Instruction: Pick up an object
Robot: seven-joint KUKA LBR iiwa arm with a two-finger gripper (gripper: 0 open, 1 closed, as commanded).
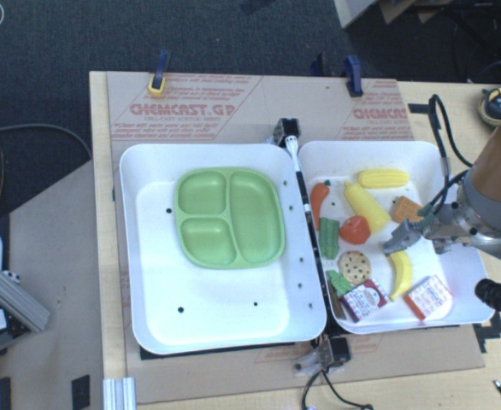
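Observation:
The right bin [421,154] holds several toy foods. Among them are a yellow corn cob [383,178], a yellow piece [366,207], an orange carrot [319,199], a red tomato [355,229] and a green piece [327,237]. Nearer the front lie a cookie [353,266], a small banana [400,273], a dark red packet [363,299] and a red-and-white packet [427,297]. My gripper [402,239] hangs low over the right bin, just above the banana's upper end and right of the tomato. A brown-orange piece [404,207] lies just behind it. Nothing is visibly held.
The left bin [148,254] holds a green divided plate [231,217]. A black divider strip [306,229] runs between the bins. The arm's body [490,195] covers the right bin's right side. Cables [443,143] trail along the arm. Clamps sit on the board's far edge.

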